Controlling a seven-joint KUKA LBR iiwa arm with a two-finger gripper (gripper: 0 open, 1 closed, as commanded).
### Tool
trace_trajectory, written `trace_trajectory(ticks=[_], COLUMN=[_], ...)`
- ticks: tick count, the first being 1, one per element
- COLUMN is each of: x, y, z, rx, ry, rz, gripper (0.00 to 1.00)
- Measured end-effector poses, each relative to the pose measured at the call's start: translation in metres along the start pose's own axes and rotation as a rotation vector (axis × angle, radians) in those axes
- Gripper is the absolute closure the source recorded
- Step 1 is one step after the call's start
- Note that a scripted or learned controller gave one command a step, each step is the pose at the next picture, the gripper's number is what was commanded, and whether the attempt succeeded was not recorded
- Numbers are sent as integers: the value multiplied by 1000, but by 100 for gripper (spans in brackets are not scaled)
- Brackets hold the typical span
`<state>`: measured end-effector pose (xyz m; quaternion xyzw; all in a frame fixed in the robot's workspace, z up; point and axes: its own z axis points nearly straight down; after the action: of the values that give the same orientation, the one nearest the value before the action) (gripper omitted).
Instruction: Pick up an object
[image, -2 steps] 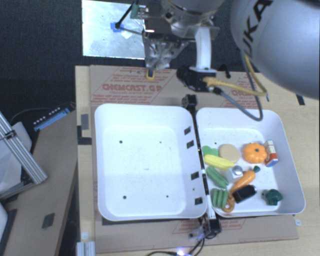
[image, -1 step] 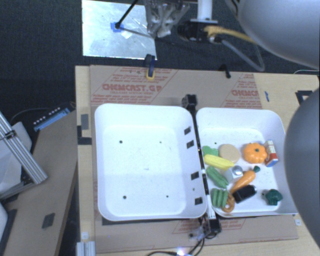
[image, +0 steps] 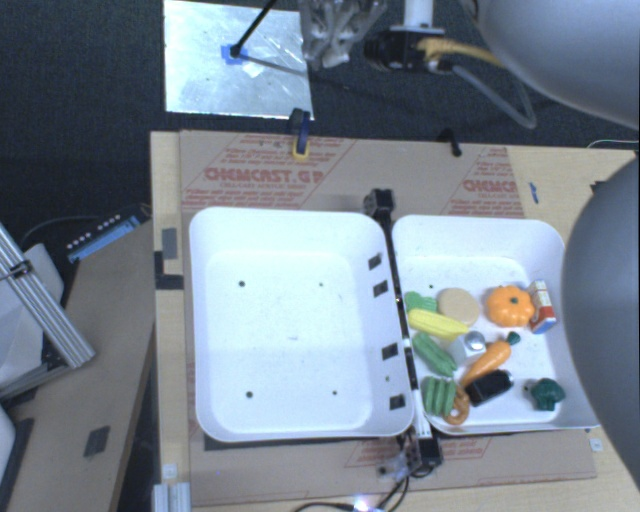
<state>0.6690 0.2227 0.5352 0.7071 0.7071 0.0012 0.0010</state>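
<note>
The worktop (image: 165, 180) is a pale wooden board, largely covered by a brown protective sheet (image: 270, 165) printed with red lettering. Directly on that sheet sit 2 shallow white bins side by side, touching along their inner edges: the left bin (image: 210, 240) and the right bin (image: 540, 240). A row of small black clips (image: 385, 290) runs along the seam between them. At the far edge lies a small yellow-and-blue clamp (image: 299, 135).
</note>
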Motion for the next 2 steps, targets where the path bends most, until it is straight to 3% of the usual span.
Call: trace_trajectory(ticks=[1, 2], x=[-64, -76], y=[0, -1], z=[0, 0], rx=[2, 2], ry=[-1, 0], rz=[4, 0], gripper=[100, 100])
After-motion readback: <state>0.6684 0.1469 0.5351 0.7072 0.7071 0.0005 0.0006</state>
